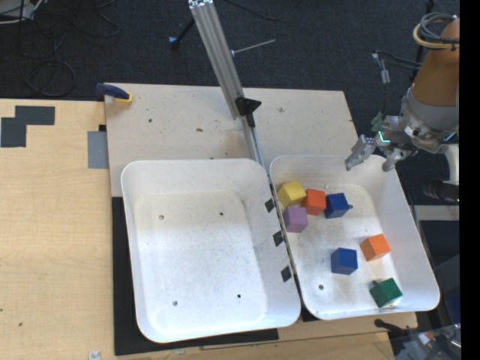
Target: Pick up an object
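**A:** Nearest the lens sits the left bin (195, 246), the largest thing on the bench, filling the lower middle of the frame with nothing but specks on its floor. What's beside it?

**B:** Right bin (409, 223), lower right, just beside the first along the centre divider. It holds all the candidates: a green cube (386, 292) near its bottom corner, a blue cube (344, 260) mid-floor, an orange cube (375, 246) close to the right wall, and a cluster at the upper left of that bin, namely a yellow cube (292, 193), a purple cube (295, 218), a red-orange cube (315, 200) and a second blue cube (337, 205).

**A:** What might go wrong?

**B:** I'd judge the cluster risky. The yellow, purple and red-orange cubes touch or nearly touch, so a finger could land on a neighbour and shove the pile rather than straddle one piece. The orange cube lies near the wall, which could block a finger. The mid-floor blue cube stands apart and looks the safest.

**A:** And the arm?

**B:** It reaches in from the right edge, orange band (439, 73) high at upper right, wrist angled down and leftward. The gripper (377, 154) hangs above the right bin's upper rim, well apart from every cube. Its two fingers look spread, with nothing between them.
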### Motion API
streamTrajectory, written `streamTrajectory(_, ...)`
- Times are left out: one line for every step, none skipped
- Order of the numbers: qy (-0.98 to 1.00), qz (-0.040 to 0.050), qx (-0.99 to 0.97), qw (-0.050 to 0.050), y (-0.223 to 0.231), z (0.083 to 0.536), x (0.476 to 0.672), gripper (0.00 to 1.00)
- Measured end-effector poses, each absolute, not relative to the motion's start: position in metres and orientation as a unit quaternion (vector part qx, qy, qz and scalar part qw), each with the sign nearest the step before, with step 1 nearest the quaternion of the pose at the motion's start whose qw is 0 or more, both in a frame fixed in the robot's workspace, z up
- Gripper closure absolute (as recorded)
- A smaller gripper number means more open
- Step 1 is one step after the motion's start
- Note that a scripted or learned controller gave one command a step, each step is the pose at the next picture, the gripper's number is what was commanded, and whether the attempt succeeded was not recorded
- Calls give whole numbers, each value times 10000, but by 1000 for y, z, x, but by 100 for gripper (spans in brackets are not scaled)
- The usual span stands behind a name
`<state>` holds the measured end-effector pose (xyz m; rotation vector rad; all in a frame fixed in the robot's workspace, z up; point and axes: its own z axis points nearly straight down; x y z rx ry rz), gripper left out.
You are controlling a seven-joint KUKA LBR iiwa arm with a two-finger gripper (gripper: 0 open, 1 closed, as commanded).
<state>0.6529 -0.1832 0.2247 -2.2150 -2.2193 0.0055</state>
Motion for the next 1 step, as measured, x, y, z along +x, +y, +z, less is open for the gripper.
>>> streamTrajectory(-7089, 12, -7053, 13, -183, 227, 654, 0)
